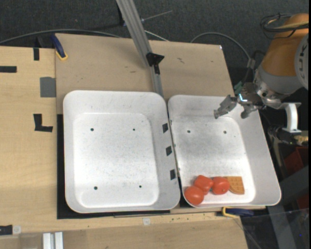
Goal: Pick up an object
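While my hand (234,107) hung spread and empty over the far end of the right bin (259,139), I judged myself still approaching, needing next to travel down to the red pieces (203,187) by the waffle cracker (236,184) at the near wall.

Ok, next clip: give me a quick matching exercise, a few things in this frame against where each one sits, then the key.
Things:
1. gripper
2. red pieces
3. orange waffle-like piece
4. left bin

Places:
A. near edge of the right bin, rightmost of the cluster
B. over the right bin's far right corner
C. beside the right bin
D. near edge of the right bin, by the divide between bins

Pairs: 1-B, 2-D, 3-A, 4-C
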Robot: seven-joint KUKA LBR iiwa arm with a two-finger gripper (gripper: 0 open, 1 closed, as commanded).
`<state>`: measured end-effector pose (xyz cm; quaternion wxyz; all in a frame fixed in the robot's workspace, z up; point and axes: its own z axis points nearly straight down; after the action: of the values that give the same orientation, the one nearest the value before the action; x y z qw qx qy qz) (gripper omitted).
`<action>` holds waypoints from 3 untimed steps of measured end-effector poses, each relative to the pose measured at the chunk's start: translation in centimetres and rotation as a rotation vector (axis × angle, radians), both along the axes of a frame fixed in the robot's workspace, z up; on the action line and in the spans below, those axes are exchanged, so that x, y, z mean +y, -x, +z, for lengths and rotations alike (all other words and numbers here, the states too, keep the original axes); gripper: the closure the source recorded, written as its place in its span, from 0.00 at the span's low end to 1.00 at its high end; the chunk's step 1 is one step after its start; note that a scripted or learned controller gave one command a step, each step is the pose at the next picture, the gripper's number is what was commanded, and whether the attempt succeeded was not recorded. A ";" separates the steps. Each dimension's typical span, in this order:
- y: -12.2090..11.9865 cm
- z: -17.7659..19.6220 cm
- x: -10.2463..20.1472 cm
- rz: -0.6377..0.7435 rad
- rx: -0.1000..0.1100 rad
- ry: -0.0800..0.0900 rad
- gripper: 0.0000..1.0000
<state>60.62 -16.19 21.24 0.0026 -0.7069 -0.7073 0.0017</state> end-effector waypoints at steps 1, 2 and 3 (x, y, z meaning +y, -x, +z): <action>-0.1 0.3 0.0 0.002 -0.005 0.001 0.00; 0.0 -4.6 -0.8 0.000 0.000 0.002 0.00; 0.5 -10.5 -1.7 0.000 0.001 0.002 0.00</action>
<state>60.14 -17.87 10.76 0.0026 -0.7070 -0.7072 0.0027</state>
